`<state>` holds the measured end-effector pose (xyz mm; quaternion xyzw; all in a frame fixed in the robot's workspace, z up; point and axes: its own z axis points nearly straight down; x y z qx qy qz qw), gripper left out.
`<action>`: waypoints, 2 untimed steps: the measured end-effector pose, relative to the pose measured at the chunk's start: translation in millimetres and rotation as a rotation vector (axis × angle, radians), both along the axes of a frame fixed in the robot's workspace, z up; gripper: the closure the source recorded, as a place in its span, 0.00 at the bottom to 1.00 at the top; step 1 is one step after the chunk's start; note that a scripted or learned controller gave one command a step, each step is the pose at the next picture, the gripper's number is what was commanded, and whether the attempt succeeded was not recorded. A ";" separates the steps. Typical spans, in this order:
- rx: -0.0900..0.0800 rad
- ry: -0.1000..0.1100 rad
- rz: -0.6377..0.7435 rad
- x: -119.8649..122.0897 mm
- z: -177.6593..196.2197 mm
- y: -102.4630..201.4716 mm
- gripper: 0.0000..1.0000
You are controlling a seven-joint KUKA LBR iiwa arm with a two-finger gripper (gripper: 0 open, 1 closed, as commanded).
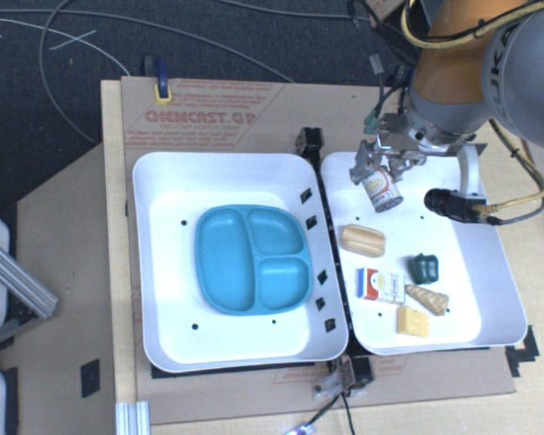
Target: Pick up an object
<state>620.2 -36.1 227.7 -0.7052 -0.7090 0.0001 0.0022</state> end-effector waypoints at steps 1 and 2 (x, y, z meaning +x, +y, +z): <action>0.000 -0.001 0.000 -12.0 8.8 53.1 1.00; -0.001 0.001 -0.001 -23.8 1.8 99.4 1.00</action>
